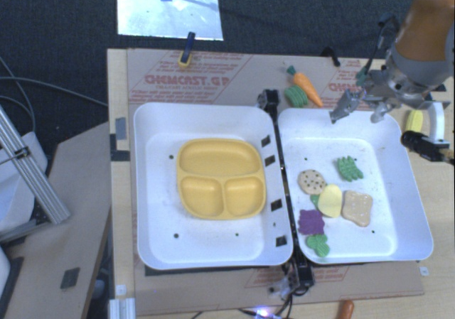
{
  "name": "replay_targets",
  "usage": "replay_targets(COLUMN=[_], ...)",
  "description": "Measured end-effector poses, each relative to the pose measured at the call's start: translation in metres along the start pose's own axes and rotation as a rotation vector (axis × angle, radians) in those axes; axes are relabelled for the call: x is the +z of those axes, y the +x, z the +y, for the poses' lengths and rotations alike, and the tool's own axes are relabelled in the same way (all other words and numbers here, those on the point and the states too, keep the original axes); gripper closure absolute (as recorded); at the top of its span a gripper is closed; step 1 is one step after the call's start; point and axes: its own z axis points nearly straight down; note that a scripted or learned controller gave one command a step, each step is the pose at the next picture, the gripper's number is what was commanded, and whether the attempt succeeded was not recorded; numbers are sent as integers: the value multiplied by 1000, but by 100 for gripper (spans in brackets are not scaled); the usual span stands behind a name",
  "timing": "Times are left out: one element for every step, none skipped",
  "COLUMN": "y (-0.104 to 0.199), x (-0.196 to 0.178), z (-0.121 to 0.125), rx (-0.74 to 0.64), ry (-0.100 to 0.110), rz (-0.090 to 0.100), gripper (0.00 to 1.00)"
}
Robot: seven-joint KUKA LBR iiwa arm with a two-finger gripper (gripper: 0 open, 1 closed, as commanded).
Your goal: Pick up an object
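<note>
My gripper (pixel 360 106) hangs open above the far edge of the right bin (pixel 409 239), its 2 fingers spread apart with nothing between them. Below it in that bin lie a round cookie (pixel 311 182), a pale yellow lemon-shaped piece (pixel 330 201), a slice of toast (pixel 357 207), a green leafy piece (pixel 349 168), a purple grape-like piece (pixel 311 222) and a small green piece (pixel 318 244). The left bin (pixel 153 239) holds a yellow 3-compartment plate (pixel 221 177), and a toy carrot (pixel 306 84) lies on the cardboard just beyond the bins.
</note>
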Motion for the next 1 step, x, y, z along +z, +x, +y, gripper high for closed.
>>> replay_targets(y=[-34], x=[95], z=[-83], rx=[8], ry=[14], rz=[2], gripper=[0])
